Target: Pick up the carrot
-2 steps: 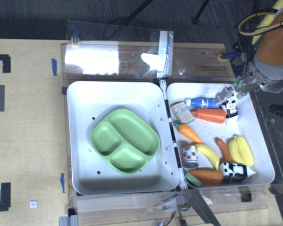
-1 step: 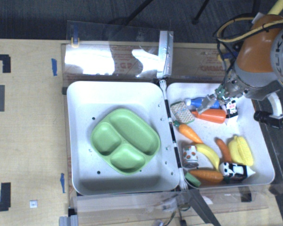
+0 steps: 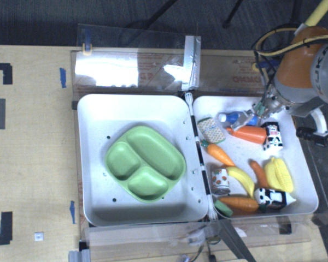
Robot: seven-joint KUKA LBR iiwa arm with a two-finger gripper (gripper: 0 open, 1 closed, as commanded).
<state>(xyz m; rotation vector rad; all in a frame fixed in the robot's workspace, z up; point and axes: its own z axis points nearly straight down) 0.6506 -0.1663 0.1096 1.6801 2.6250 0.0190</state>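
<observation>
A carrot [image 3: 220,154] with a green top lies in the right bin [image 3: 306,162], near its left wall and pointing down-right. A second carrot [image 3: 240,203] with a green end rests along the bin's front edge. A larger orange cone-shaped piece [image 3: 249,134] sits nearer the back. My gripper [image 3: 261,109] hangs over the back of the right bin, just above and right of that orange piece and next to a blue-and-white bottle [image 3: 233,117]. It is well behind both carrots. Nothing shows held in it.
The right bin is crowded: a mesh-patterned item [image 3: 210,129], a cow-print carton [image 3: 271,136], corn [image 3: 279,173], a banana [image 3: 240,178], a small can [image 3: 220,180] and a small orange vegetable [image 3: 257,172]. The left bin [image 3: 93,119] holds a green divided plate [image 3: 146,161].
</observation>
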